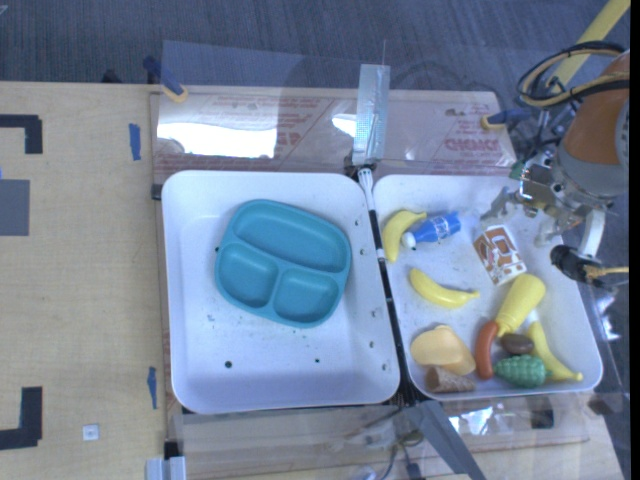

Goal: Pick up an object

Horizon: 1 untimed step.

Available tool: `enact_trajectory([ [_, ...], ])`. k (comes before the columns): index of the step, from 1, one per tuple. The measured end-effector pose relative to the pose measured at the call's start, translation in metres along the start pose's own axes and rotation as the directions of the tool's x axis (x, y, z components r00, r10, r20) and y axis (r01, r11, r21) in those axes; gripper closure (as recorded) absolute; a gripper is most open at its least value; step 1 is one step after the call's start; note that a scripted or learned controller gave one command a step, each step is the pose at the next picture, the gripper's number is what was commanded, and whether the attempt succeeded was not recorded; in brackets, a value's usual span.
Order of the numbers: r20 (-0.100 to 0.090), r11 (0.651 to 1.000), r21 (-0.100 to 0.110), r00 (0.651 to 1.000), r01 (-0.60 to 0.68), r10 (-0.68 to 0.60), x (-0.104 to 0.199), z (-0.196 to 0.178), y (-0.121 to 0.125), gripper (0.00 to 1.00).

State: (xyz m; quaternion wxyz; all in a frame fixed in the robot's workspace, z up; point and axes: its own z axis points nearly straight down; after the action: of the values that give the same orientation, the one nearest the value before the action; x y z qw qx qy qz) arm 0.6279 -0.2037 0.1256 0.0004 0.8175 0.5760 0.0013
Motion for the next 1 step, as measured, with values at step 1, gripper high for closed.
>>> enact_trajectory([
  [1,0.002,0.995,0.002,0.995,0.104,-0.104,0.0169,0.0396,-0.0075,0.00],
])
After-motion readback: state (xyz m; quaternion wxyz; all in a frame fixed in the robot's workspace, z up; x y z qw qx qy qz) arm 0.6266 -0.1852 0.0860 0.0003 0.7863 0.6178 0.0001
